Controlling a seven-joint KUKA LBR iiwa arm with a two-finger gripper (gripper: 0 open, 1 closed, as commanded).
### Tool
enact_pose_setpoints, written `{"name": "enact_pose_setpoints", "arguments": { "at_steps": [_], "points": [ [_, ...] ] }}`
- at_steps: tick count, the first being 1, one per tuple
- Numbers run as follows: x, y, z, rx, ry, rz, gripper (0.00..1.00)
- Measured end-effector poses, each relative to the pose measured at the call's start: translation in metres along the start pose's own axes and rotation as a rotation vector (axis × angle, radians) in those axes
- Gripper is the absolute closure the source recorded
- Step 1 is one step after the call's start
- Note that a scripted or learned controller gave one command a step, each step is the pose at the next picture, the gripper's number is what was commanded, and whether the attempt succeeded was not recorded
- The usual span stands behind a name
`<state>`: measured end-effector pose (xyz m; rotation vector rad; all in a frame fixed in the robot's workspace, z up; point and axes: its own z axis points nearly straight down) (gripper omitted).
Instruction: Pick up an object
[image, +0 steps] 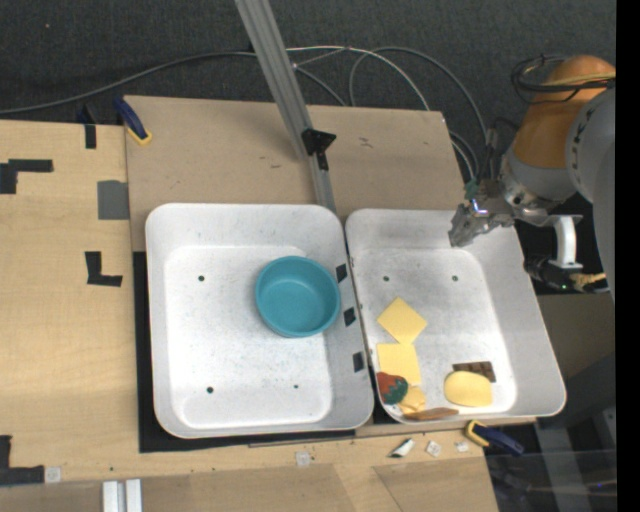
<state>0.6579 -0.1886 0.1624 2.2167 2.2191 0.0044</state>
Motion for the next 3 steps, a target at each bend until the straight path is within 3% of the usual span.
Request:
{"name": "enact_pose_setpoints", "arguments": {
  "at_steps": [2,3],
  "points": [
    [-0.002,0.001,-0.088,0.002,0.001,-0.001,1.00],
    [0.048,-0.016,-0.095,0.005,0.003,-0.004,1.00]
  ]
}}
